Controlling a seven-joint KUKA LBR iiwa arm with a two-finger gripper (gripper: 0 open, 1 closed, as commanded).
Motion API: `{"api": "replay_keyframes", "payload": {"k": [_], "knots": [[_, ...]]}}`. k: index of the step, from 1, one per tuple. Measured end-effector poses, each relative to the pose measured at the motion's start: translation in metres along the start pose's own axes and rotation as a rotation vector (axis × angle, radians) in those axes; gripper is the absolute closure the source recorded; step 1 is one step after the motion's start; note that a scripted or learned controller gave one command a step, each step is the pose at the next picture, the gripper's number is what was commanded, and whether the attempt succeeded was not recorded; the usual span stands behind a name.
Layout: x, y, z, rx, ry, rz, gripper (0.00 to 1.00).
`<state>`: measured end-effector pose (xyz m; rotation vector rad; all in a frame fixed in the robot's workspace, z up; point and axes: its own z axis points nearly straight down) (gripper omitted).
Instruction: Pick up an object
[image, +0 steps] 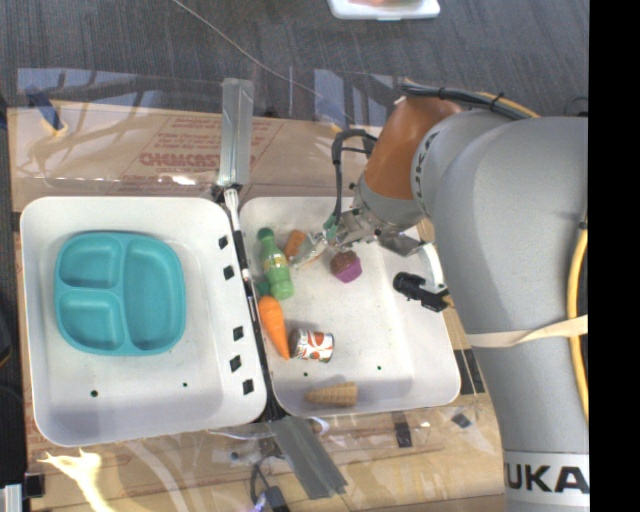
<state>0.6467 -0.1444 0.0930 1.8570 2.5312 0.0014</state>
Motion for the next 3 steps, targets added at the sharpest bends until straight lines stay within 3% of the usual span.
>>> {"api": "replay_keyframes", "payload": {"k": [1,2,3], "knots": [[0.001,0.002,-0.011,-0.001,-0.002,-0.009,1.00],[0.028,0.004,-0.081,-0.001,0.000,0.399,1.00],[0.096,0.038,-0.099,0.003,0.001,0.594,1.00]]}}
